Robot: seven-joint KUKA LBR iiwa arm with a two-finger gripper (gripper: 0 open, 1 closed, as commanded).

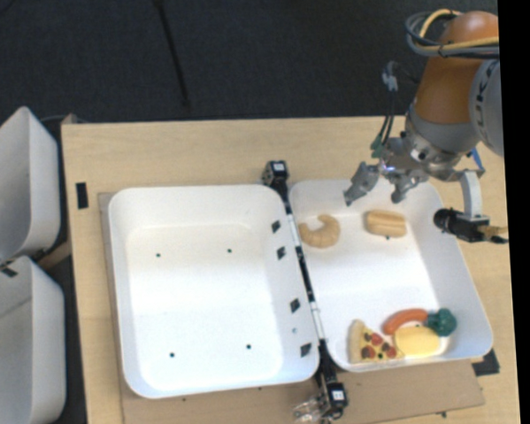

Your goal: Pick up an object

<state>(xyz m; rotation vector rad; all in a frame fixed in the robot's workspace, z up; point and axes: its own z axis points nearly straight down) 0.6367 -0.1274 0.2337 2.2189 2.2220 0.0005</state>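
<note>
My gripper (379,186) hangs open over the far edge of the right bin (445,268), its two grey fingers spread with nothing between them. Just below it lies a tan bread roll (385,222). To the roll's left sits a curled croissant-like pastry (320,231). At the near right corner of the same bin are a pizza slice (369,343), a yellow lemon-shaped piece (417,340) and an orange carrot with a green top (419,319).
The left bin (127,285) adjoins the right one along a clipped divider (299,276). White containers (11,184) stand off the bench at the left. A black fitting (456,223) juts from the arm over the right bin's rim.
</note>
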